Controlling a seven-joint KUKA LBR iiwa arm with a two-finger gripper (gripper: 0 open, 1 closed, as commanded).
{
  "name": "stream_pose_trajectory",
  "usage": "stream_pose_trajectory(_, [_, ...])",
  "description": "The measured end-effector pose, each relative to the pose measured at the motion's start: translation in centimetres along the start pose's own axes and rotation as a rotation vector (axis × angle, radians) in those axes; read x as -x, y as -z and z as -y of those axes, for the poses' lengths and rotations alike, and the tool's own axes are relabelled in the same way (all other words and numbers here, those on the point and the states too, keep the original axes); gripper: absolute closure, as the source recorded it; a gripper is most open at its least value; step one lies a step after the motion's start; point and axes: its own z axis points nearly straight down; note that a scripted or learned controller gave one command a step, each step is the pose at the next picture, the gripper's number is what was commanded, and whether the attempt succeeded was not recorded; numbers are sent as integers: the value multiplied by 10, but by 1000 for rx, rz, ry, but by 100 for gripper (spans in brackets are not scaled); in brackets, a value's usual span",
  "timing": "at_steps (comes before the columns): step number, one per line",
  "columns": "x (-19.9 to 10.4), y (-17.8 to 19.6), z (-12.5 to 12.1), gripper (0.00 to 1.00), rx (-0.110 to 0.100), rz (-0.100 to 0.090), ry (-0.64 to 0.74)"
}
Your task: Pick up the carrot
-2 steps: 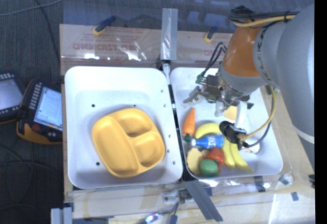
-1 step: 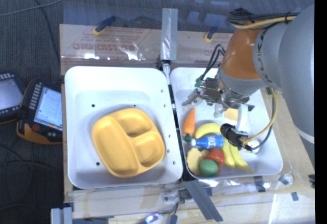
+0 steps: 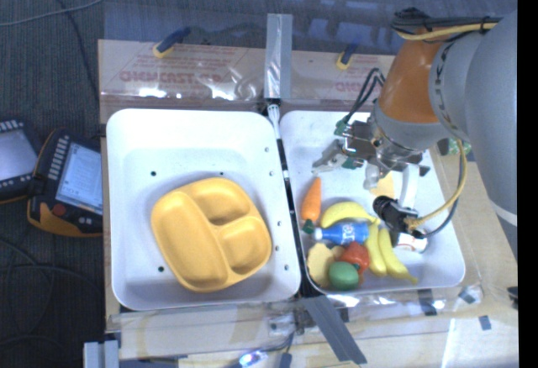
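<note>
The orange carrot [image 3: 312, 199] lies in the right bin [image 3: 450, 265] against its left wall, thick end toward the front. My gripper [image 3: 350, 170] hangs just right of and behind the carrot, above the bin floor. Its fingers [image 3: 326, 161] are spread open with nothing between them. The carrot is clear of the fingers.
Just in front of the carrot are a banana [image 3: 347, 211], a blue bottle [image 3: 343, 233], a red piece [image 3: 357, 254], a green fruit [image 3: 342, 274] and a second banana [image 3: 390, 254]. A yellow divided plate [image 3: 212, 232] sits in the left bin [image 3: 119, 190]. A teach pendant [image 3: 67, 183] lies off the bench at left.
</note>
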Motion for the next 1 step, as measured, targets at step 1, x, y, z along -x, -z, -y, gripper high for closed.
stream_pose_trajectory(1, [-23, 0, 13, 0, 0, -1, -14])
